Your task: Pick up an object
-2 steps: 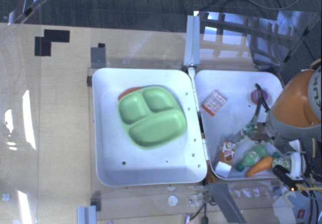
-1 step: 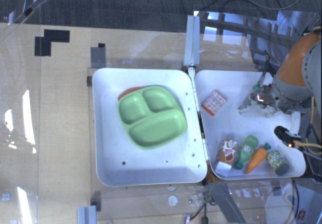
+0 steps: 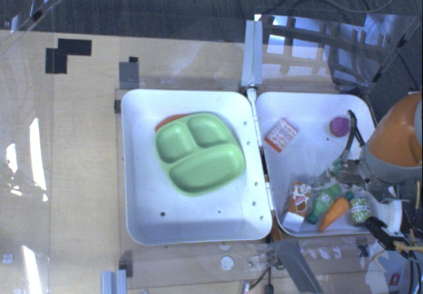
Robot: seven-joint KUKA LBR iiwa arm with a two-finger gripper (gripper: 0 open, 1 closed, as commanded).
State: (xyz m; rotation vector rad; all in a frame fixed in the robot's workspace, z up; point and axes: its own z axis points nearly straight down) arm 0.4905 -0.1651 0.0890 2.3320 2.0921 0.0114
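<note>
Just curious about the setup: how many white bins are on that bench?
2. The left bin holds a green divided plate; the right bin, touching it, holds small items such as a toy carrot. None seems hidden.

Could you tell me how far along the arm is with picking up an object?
Nothing looks picked yet. The arm hangs over the right bin's near corner, above a heap with a carrot; whether anything is gripped cannot be seen. The card, purple ball and green tray lie untouched. Grasp and lift remain.
</note>
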